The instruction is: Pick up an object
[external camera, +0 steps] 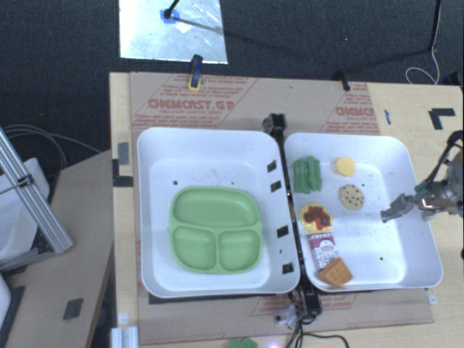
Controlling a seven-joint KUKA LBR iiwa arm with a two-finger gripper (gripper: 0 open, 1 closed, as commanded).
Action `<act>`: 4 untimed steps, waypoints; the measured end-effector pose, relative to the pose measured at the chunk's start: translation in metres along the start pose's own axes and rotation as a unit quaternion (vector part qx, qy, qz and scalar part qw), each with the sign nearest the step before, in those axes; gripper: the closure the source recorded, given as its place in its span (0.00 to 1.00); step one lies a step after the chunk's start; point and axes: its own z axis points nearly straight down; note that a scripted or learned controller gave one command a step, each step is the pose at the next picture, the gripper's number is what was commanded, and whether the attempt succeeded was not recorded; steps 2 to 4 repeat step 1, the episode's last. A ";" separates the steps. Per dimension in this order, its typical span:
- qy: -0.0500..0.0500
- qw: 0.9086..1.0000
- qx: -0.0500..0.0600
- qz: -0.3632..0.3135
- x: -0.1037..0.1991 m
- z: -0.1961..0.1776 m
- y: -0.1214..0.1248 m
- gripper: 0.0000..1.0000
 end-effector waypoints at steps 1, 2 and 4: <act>0.004 1.000 0.003 -0.006 0.068 -0.028 0.000 0.00; 0.004 1.000 0.003 -0.006 0.068 -0.028 0.000 0.00; 0.004 1.000 0.003 -0.006 0.068 -0.028 0.000 0.00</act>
